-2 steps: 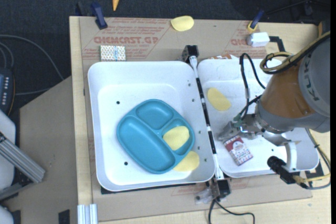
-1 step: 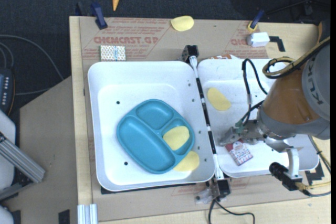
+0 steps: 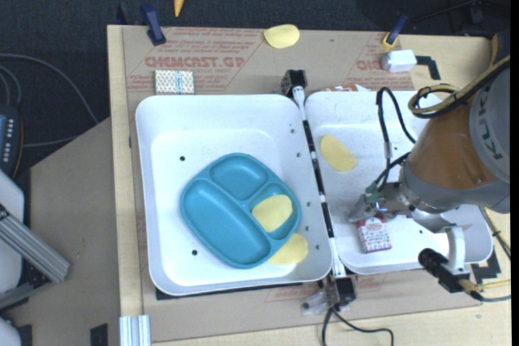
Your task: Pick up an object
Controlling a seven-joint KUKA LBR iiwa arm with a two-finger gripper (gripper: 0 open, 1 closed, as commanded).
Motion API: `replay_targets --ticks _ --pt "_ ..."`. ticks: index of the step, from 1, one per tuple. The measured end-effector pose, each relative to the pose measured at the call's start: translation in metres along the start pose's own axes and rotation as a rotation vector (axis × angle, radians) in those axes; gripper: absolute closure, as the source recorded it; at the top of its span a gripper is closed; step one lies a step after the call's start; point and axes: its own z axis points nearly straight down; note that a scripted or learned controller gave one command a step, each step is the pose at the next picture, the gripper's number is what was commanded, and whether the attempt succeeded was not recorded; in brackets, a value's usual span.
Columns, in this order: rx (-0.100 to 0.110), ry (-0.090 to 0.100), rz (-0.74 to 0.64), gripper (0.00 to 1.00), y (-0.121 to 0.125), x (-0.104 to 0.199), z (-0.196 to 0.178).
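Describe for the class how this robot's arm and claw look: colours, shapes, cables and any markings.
The arm is a thick rounded body, grey with a broad orange band and dark lettering partly cut off at the picture's edge. Black cables loop from it over the right bin. The claw is small, dark metal with tiny green and red spots. A black cylindrical part juts below a white bracket.

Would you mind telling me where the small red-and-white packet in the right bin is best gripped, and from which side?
Grip the red-and-white packet across its narrow width, coming straight down from above: it lies flat on the right bin's floor, apart from the walls.
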Motion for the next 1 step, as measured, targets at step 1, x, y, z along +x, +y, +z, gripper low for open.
replay_targets --ticks 1 --pt "-0.003 0.000 -0.003 1.00 0.0594 0.0677 -0.0913"
